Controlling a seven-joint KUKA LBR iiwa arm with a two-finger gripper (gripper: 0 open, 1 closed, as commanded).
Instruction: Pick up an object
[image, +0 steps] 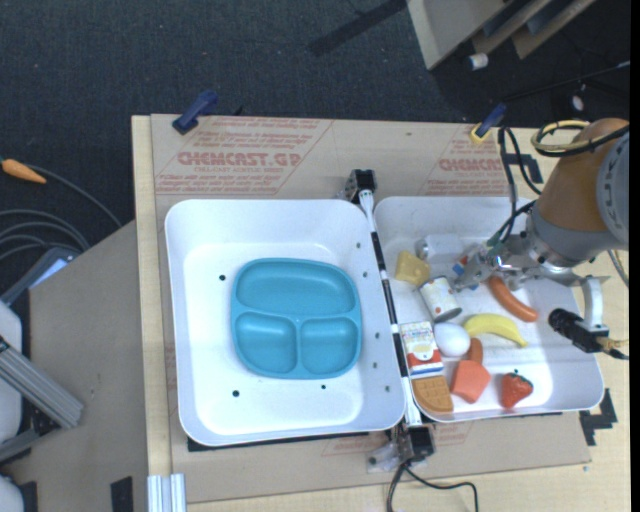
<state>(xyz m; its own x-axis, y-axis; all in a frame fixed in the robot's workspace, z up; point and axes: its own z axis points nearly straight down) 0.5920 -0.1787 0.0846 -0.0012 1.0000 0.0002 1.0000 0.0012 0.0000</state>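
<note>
Brown board covers the bench (300, 150), which bears two white bins side by side; the left bin (190, 300) holds a blue divided plate (296, 318) lying flat at its middle; the right bin (575, 385) holds the small things. The grey arm (590, 200) with its orange band reaches in from the right, and its gripper (480, 262) sits low over the bin's upper middle; whether it is spread or pressed together cannot be told. Just below it lies an orange sausage (511, 299); then a banana (496, 327), a cheese wedge (410, 268), a white egg (452, 341), and a strawberry (514, 389) near the front rim.
</note>
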